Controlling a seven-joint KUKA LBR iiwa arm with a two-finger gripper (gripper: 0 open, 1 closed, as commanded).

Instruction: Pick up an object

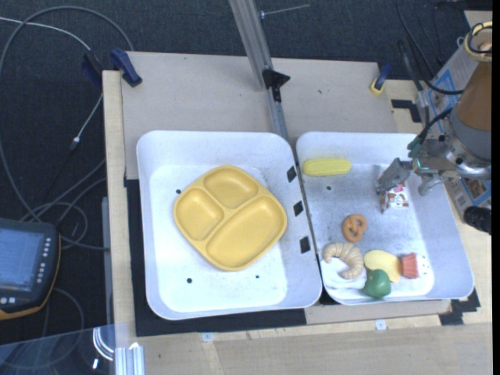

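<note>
Two fingers (397, 180), how they stand we cannot tell, hang above a small red-and-white packet (398, 199) in the right bin (447, 233). We judge it light, crushable; grip across its narrow sides.

robotics lab | plywood bench (195, 92) | clamps (125, 66) | loose cables (47, 131) | teach pendant (23, 264)

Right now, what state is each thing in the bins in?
Yellow divided plate: flat in the left bin.
Corn cob: lying on its side in the right bin.
Pretzel: flat.
Croissant: lying flat.
Small carton: under the gripper.
</note>
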